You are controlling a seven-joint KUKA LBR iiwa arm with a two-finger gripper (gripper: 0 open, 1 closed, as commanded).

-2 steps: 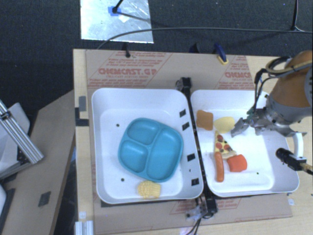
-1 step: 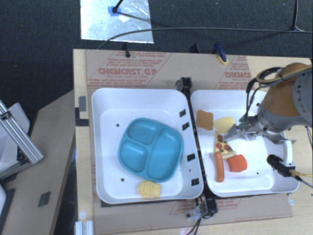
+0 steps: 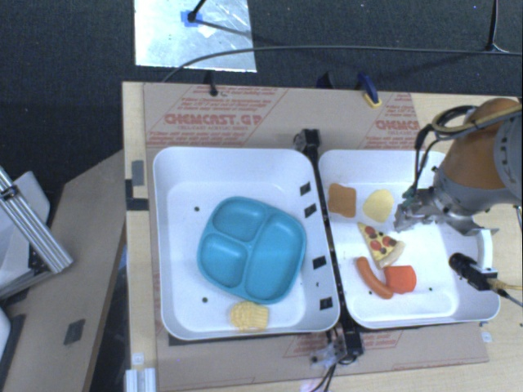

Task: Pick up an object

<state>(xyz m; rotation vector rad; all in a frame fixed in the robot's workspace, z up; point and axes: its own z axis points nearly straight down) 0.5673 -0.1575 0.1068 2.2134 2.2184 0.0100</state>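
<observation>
You are looking at the gripper (image 3: 406,216) hanging low in the right bin (image 3: 470,299), reaching in from the right under the arm's orange band (image 3: 478,158). Whether it is open or closed cannot be told from this angle, and nothing is showing in its grasp.

Just below and left of its tip, a toy pizza slice (image 3: 381,245) is lying on the bin floor, its point aimed up-left; the tip appears to be sitting right at the slice's upper right edge, though contact cannot be confirmed. Just left of the tip, a pale yellow round piece (image 3: 378,205) is resting, and beside that a brown toast-like piece (image 3: 342,200). Below the pizza slice, a toy sausage (image 3: 373,278) is lying at a slant, touching an orange-red block (image 3: 400,278) on its right.

In the left bin (image 3: 176,243), a blue divided plate (image 3: 250,250) is sitting near the middle. A yellow corn-like piece (image 3: 248,315) is lying near that bin's front wall, just below the plate.
</observation>
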